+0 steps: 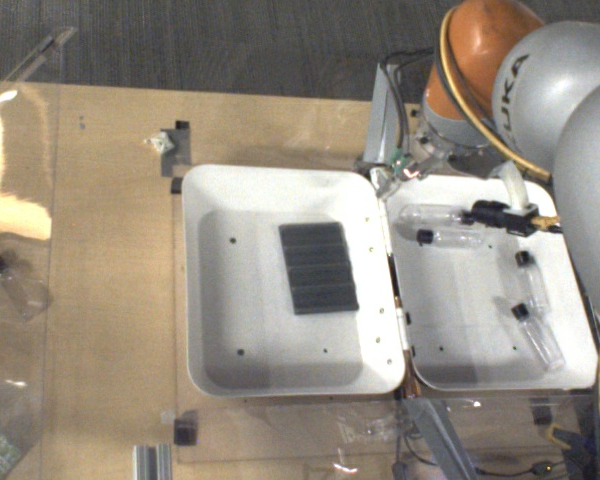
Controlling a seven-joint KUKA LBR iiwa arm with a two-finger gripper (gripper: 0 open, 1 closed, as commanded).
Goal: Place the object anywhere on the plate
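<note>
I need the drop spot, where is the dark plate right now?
The dark plate lies flat in the left bin, slightly right of its centre, near the divide with the right bin.

Pale wooden bench (100,298) — glare at left; dark ribbed floor (230,18) beyond.

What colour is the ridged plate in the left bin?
The plate is dark grey, nearly black, seen in the camera view.

Matt dark ribbed plate (319,267) in glossy white plastic bin (212,298); clear plastic tubes (443,225) beside; wooden bench (90,298).
</note>
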